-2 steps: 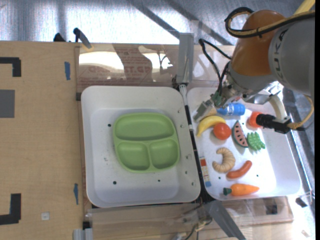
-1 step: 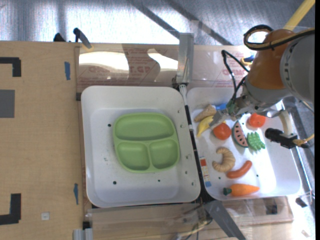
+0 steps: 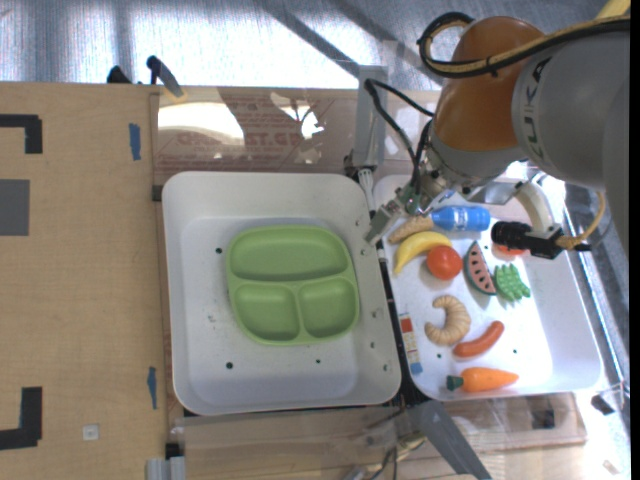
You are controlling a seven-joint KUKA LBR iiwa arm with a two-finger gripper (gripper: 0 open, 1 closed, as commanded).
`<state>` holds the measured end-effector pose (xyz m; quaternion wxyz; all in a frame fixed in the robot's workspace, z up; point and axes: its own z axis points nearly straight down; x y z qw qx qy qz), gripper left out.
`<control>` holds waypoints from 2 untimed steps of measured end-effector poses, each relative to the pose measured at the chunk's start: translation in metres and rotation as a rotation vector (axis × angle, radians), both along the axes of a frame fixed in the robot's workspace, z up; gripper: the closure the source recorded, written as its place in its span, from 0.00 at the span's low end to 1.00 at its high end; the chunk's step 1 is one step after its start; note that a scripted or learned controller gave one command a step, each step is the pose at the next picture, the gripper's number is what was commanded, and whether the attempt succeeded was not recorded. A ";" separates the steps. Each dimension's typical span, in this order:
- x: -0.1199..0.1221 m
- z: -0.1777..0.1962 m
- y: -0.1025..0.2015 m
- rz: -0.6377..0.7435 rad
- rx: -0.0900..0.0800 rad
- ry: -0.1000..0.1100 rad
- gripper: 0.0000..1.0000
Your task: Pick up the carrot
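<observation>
Your end effector (image 3: 412, 200) sits at about twelve o'clock in the right bin (image 3: 570, 348), low over its far-left corner beside the banana; you cannot tell from this slant whether it is released or clenched, and nothing shows in its grasp.

You will find the carrot (image 3: 485, 378) well apart from it, at six o'clock in that same bin, lying flat near the near rim with its green top pointing to nine o'clock. Just up from it, toward twelve o'clock, lies the red sausage (image 3: 479, 339), tilted, and beyond that the croissant (image 3: 449, 319). Farther toward twelve you see the tomato (image 3: 444, 261) touching the banana (image 3: 420, 245), with the watermelon slice (image 3: 481, 268) and a green leafy piece (image 3: 513, 282) at the tomato's three o'clock. A blue bottle (image 3: 461, 217) lies by the banana, just beside the end effector.

At nine o'clock from all this, the left bin (image 3: 190, 298) holds a green divided plate (image 3: 293, 284) lying flat in its middle. A cardboard sheet (image 3: 75, 268) covers the bench left of the bins.
</observation>
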<state>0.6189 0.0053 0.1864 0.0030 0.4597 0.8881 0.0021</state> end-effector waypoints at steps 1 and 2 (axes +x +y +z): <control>-0.030 -0.001 -0.072 0.135 -0.003 0.007 0.00; -0.022 -0.001 -0.014 0.123 0.000 0.003 0.00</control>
